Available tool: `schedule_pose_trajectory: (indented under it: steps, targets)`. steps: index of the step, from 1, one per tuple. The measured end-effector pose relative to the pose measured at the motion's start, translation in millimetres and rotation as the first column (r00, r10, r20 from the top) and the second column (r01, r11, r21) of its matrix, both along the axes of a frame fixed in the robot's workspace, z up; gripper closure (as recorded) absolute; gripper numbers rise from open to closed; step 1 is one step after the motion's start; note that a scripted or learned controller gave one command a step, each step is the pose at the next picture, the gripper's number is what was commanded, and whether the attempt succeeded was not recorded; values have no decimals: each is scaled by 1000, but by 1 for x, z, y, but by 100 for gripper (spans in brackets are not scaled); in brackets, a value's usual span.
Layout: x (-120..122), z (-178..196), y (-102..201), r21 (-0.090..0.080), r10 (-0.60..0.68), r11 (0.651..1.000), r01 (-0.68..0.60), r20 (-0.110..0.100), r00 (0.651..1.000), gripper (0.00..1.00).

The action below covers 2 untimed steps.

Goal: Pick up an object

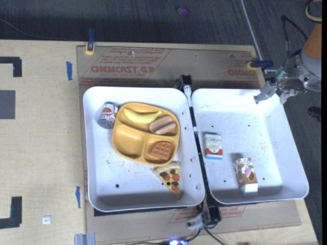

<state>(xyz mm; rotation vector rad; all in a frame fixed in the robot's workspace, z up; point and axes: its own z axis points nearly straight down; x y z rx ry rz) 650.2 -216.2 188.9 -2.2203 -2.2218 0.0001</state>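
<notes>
Grey arm (pixel 312 68) with an orange band, ending in a metallic hand (pixel 270 93) with teal accents.

The pale wooden worktop (pixel 41 152) carries a brown printed board (pixel 122 65), and on that board two shallow white bins sit touching, the left bin (pixel 97 188) beside the right bin (pixel 291 167).

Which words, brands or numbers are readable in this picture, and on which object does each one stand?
"CHEMCAST GP": red print on the brown board under the bins; the last letters are unsure.
More red print on the same board, top right: too blurred to read.
Small carton, right bin: print too small to read.
Second carton, right bin: unreadable.
Can, left bin: label blurred.
</notes>
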Motion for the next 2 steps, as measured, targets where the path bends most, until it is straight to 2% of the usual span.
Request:
schedule_pose_trajectory:
  steps: [1,2]
  targets:
    - [-78,-95,22,-1,0,1000,0,3,1000,0]
    - [-147,-100,70,-6,-1,1000,1,15,1000,0]
